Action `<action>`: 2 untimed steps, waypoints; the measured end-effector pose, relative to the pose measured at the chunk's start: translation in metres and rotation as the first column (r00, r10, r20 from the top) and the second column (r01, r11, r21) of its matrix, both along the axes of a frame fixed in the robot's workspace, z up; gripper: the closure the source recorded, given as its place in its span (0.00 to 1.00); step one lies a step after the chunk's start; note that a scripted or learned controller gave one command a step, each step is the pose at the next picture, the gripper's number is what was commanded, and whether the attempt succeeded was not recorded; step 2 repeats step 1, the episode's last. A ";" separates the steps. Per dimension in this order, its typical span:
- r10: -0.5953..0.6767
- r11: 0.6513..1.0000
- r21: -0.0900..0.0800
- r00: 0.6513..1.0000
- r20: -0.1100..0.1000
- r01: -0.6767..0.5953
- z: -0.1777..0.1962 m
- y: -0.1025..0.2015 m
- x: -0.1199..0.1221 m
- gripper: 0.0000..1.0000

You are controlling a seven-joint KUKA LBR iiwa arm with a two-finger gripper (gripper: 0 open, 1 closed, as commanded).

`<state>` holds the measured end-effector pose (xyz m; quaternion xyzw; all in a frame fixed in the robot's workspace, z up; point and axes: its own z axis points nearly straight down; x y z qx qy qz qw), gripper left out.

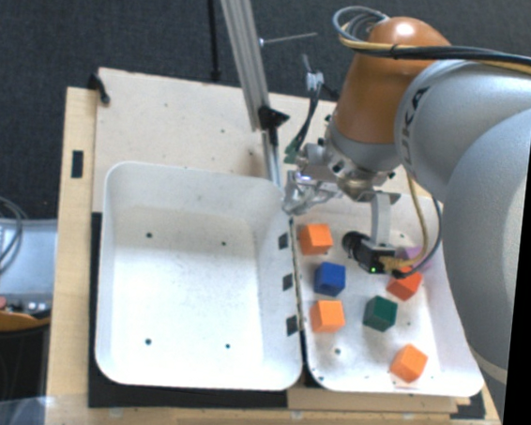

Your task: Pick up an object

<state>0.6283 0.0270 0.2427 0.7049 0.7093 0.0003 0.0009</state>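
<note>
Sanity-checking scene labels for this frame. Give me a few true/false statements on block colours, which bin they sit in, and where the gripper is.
1. All blocks lie in the right bin. True.
2. The blue block lies between two orange blocks. True.
3. The green block sits in the left bin. False: it is in the right bin.
4. The gripper hovers over the bench's front edge. False: it is at the bins' far end, near their shared wall.
5. There are two blue blocks. False: one.
</note>
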 end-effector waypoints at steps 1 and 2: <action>0.001 1.000 0.001 1.000 0.000 -0.001 -0.010 0.055 0.017 1.00; 0.001 1.000 0.001 1.000 0.000 -0.001 -0.010 0.055 0.017 1.00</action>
